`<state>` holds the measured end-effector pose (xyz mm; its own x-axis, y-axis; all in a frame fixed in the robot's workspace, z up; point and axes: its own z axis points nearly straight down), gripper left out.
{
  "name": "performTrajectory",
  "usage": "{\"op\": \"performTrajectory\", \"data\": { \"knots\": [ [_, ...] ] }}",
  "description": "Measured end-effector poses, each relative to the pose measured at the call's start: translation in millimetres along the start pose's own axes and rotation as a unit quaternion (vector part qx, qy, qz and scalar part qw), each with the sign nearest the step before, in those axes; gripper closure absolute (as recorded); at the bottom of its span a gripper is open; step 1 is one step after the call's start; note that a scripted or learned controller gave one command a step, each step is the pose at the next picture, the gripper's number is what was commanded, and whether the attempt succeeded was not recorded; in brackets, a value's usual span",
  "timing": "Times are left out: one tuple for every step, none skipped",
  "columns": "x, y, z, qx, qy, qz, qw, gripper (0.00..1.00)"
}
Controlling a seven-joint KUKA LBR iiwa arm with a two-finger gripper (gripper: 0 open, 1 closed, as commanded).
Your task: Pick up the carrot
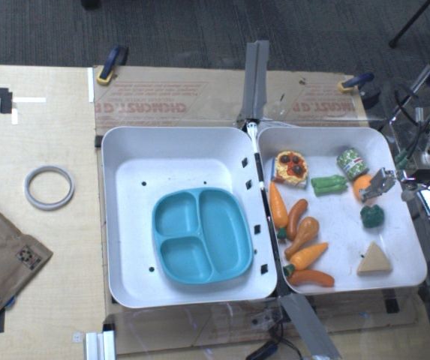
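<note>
The gripper (380, 183) sat at three o'clock in the right bin (406, 223), grip state unclear; the carrot (277, 205) lay at nine

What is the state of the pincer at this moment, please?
Pincer: over the right bin's right side, beside an orange piece; open or closed cannot be told, and no carrot is seen in it.

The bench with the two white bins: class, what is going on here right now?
A robot arm reaches in from the right, its gripper low over the right bin, near an orange piece at that bin's right side. Carrots lie at the bin's left side, one by the divider, untouched. The left bin has a blue divided plate.
</note>
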<state>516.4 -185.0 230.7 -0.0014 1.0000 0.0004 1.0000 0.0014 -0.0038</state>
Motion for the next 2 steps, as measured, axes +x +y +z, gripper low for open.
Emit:
{"op": "performTrajectory", "data": {
  "knots": [
    [35,-36,135,-0.001,0.000,0.010,0.9999,0.00],
    [-19,26,108,-0.001,-0.001,0.077,0.9970,0.00]
  ]
}}
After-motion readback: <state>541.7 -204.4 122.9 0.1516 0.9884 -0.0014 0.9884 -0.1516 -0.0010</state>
